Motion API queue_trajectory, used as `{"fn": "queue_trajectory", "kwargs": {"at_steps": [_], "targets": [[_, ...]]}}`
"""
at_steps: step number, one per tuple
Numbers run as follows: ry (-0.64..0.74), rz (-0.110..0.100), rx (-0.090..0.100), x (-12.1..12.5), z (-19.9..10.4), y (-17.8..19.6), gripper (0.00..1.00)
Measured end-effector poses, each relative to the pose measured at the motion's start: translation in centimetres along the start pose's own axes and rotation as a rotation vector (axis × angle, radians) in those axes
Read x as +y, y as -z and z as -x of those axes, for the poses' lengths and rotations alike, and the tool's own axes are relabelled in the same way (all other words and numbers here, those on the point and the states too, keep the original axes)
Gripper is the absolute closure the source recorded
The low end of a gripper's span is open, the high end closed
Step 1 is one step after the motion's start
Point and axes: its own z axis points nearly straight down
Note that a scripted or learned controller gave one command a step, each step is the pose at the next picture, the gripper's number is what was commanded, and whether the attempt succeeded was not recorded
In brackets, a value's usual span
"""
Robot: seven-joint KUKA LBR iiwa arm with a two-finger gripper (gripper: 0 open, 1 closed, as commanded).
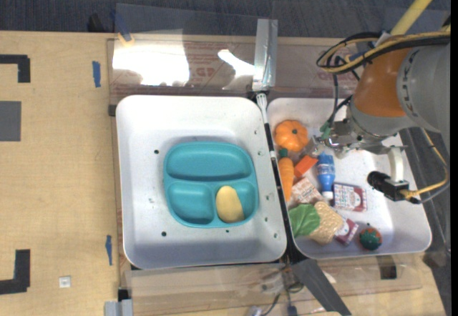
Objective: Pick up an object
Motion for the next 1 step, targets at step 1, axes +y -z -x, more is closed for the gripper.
{"fn": "queue_trajectory", "kwargs": {"at_steps": [1], "targets": [[-0.001, 0.007, -0.002, 0.21, 0.08, 1.26, 1.00]]}}
